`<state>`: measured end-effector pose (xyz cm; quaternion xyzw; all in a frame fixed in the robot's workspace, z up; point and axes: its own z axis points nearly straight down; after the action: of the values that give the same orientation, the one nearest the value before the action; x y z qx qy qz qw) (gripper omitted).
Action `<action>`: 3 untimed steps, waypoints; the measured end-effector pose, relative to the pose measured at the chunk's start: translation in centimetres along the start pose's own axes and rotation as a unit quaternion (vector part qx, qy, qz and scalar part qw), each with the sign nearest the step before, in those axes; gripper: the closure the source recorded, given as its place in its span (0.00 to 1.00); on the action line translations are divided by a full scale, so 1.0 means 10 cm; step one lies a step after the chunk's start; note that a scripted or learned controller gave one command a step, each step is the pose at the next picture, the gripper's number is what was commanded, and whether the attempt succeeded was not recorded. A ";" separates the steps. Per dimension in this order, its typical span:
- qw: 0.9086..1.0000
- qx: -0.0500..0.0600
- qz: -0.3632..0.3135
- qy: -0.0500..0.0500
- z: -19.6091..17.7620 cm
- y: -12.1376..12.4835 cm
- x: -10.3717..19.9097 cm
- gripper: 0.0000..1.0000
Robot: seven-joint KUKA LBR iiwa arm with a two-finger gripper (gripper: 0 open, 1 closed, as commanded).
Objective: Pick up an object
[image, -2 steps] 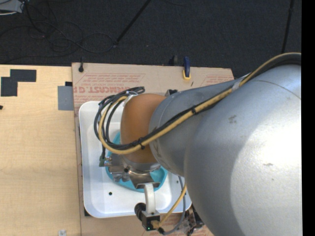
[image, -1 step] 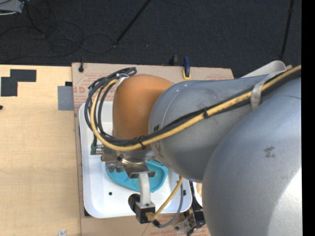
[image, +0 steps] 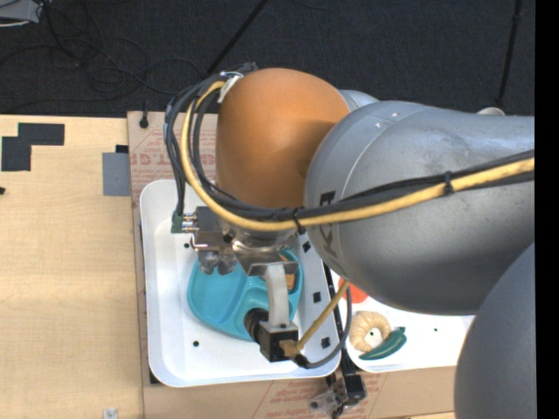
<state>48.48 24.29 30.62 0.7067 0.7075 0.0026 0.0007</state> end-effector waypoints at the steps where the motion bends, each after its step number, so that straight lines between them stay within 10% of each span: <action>1: 1.000 0.003 0.000 -0.001 -0.37 -0.09 0.00 1.00; 2: 1.000 -0.003 -0.001 0.002 -1.77 -0.07 0.00 1.00; 3: 1.000 0.001 -0.002 -0.001 -2.35 -0.08 -0.07 1.00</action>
<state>47.56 23.52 54.13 0.7055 0.7088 0.0014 0.0004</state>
